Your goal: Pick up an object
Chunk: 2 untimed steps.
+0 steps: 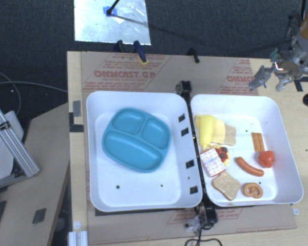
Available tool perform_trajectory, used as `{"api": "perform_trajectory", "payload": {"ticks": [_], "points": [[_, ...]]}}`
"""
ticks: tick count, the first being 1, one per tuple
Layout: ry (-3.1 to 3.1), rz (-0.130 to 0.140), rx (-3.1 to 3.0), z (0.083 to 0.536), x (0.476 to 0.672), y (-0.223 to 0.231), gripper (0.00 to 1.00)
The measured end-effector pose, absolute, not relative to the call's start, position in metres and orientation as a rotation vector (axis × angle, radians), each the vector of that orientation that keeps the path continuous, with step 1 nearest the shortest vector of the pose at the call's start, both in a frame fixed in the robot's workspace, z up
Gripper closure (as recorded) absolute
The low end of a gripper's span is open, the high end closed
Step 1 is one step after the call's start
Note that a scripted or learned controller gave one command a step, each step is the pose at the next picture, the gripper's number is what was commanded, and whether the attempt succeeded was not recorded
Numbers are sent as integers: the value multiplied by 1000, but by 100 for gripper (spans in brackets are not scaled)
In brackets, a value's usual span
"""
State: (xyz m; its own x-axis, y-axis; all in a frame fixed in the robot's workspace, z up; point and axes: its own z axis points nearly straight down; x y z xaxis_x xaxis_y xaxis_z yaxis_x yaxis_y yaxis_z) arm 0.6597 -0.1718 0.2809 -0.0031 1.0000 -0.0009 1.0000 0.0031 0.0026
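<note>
Several toy foods [231,152] in rt bin [285,132]; red tomato [266,158] glossy.

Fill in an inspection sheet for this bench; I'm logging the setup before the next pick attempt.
Surface: tan bench board with red print, bearing two shallow white bins side by side, left bin and right bin.
Job's things: in the right bin, yellow banana-shaped toy, red tomato-like ball, sausage, brown pretzel, toast slice, red-and-white packet.
Clutter: blue compartment plate in the left bin; shiny silver sheet beyond the bench.
Grippers: two-finger gripper above the right bin's far right corner, holding nothing.
Cables: black cable at left.
Surroundings: dark carpet; aluminium frame at left.
</note>
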Motion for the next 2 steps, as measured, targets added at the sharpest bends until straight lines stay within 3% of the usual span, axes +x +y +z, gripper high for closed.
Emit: {"api": "perform_trajectory", "payload": {"ticks": [1, 2], "points": [[2226, -7, 2226, 161, 660, -191, 0], [2220, -1, 2223, 89, 603, -208, 0]]}}
